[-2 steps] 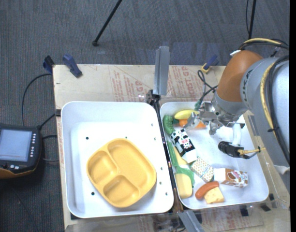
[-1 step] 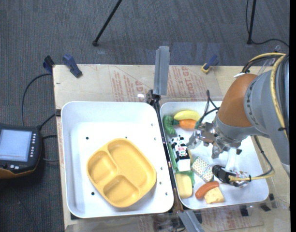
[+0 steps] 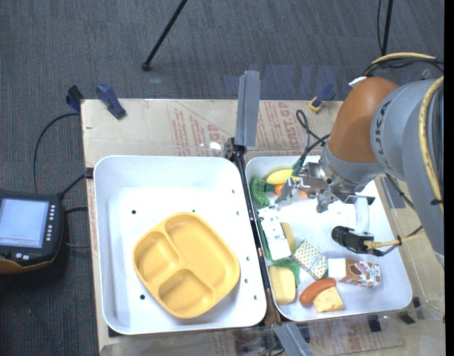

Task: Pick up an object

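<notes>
The right bin point(image 3: 390, 291) holds several toy foods. A yellow banana-like piece point(image 3: 279, 176), a green piece point(image 3: 258, 192) and a small orange piece point(image 3: 280, 189) lie at its far left. My gripper point(image 3: 304, 190) hangs low over that far left part, just right of those pieces. Nearer the front lie a white and green box point(image 3: 271, 228), a checkered packet point(image 3: 310, 258), a yellow piece point(image 3: 283, 285), a red sausage point(image 3: 317, 291), a cheese wedge point(image 3: 329, 300), a white cube point(image 3: 336, 267) and a brown carton point(image 3: 359, 272).
The left bin point(image 3: 119, 191) holds a yellow divided plate point(image 3: 185, 265). A grey upright post point(image 3: 248, 110) stands behind the rim between the bins. Blue clamps point(image 3: 110, 99) sit on the cardboard base behind the left bin. A tablet pendant point(image 3: 21, 227) lies on the floor at left.
</notes>
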### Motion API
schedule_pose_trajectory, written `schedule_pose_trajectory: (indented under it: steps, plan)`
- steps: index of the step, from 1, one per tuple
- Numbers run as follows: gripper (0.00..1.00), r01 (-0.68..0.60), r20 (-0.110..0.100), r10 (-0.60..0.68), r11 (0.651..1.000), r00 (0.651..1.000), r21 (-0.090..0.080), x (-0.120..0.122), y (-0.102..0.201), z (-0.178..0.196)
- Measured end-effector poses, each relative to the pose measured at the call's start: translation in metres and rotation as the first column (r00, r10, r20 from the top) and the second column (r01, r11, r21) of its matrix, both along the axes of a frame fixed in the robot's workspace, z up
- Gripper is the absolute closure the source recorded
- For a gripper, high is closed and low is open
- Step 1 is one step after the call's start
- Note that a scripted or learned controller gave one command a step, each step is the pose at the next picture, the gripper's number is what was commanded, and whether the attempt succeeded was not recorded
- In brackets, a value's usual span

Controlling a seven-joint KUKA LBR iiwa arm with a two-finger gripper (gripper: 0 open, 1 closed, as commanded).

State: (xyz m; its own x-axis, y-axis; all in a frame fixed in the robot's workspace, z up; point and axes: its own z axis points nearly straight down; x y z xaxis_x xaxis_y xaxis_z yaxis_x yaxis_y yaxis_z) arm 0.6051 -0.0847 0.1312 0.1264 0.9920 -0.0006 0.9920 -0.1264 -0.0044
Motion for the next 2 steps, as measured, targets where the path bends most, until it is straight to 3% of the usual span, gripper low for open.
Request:
schedule_pose_trajectory:
  steps: [1,2]
  plan:
    - [0.0,-0.087,0.0,0.087,0.996,0.996,0.001,0.039,-0.043,0.023]
    - [0.0,-0.108,-0.004,0.108,0.994,0.994,0.002,0.038,-0.006,-0.049]
